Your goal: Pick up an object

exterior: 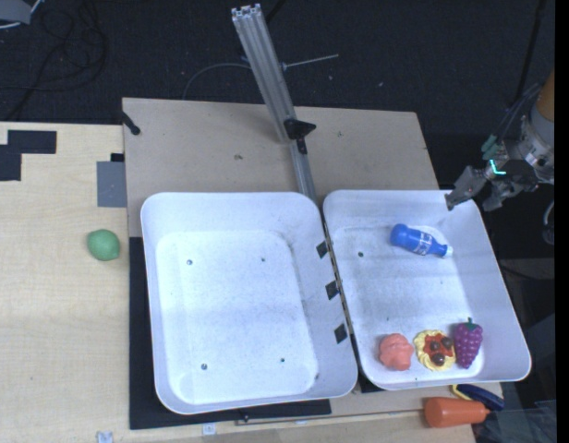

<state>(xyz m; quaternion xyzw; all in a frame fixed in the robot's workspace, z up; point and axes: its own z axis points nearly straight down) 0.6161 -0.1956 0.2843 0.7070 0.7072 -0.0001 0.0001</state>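
Currently we're parking the gripper [462,195] at the right edge of the frame, hanging over the upper right corner of the right bin [506,317], outside the clutter. Jaws: can't tell if wide or narrow, too dark and small at this angle; nothing is showing between them.

Candidates are all sitting in the right bin. The blue bottle [418,240] is lying on its side in the upper part, just below and left of the jaws, clear of everything else, so we're judging it the nearest target. The pink lump [394,352], yellow toy [435,350] and purple grapes [467,341] are bunching along the bottom wall, touching or nearly so, well apart from the jaws and harder to isolate.

On the bench, a green ball [104,245] is sitting at far left and an orange carrot-like toy [453,412] below the right bin.
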